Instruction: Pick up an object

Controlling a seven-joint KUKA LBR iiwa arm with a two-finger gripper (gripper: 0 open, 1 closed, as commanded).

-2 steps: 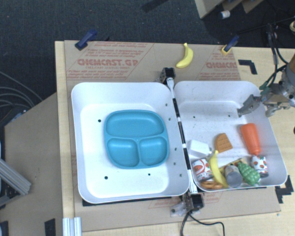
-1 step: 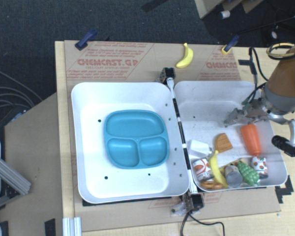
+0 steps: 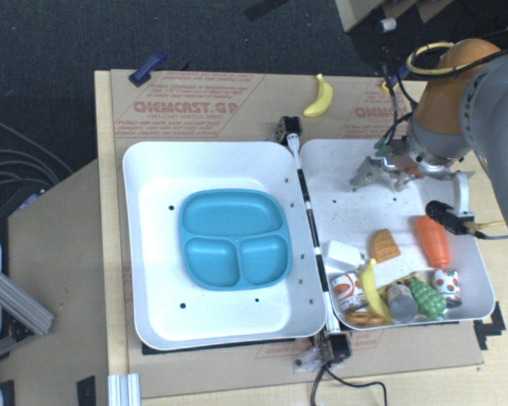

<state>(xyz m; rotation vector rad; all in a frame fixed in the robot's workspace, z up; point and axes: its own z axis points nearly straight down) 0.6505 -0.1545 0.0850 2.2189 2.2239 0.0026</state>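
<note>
dark carpet surrounds a cardboard-topped bench [image 3: 195,108] printed with red lettering. arm [image 3: 478,91] enters from 3 o'clock, orange band above the wrist, sitting over the upper part of the right bin.

progress: nothing picked as far as i can see. gripper [image 3: 381,172] hangs at about 12 o'clock within the right bin [image 3: 339,155], over bare white floor, with nothing between its prongs; i cannot tell whether the claw is spread or closed from this angle. every candidate object sits well apart from it, heaped toward 5–6 o'clock of that bin. judgement: approach, grasp and lift all remain.

counts, big to small:
- 2 white bins, left bin [image 3: 144,252] and right bin, side by side
- 1 blue divided plate [image 3: 234,237], three compartments, centre of left bin
- 1 orange carrot-like piece [image 3: 433,240], 3 o'clock of right bin
- 1 white block [image 3: 398,269] mid-pile
- 2 yellow bananas: banana [image 3: 318,99] out on the bench at 12 o'clock, beyond the bins; second banana [image 3: 369,286] in the pile
- 1 green piece [image 3: 427,298]
- 1 brown bread-like piece [image 3: 384,245]
- 1 red-and-white can [image 3: 347,289]
- rest of the pile too cluttered to count.
</note>
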